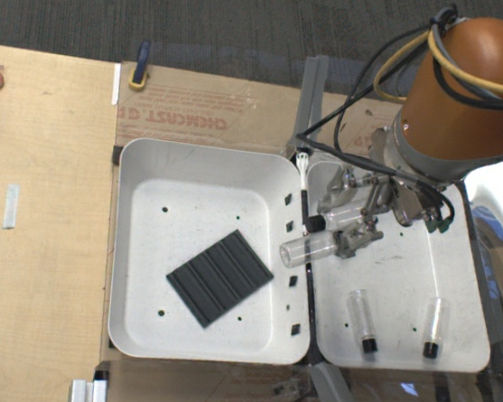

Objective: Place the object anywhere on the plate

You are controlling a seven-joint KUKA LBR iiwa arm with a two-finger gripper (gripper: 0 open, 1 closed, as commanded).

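Clear plastic tube (305,249) sits clamped between the gripper (335,242) fingers, above the bins' shared edge, right of the ribbed black plate (220,276).

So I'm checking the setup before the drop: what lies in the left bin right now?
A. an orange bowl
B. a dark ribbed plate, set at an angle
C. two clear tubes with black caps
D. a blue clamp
B: the dark ribbed plate lies tilted on the floor of the left bin.
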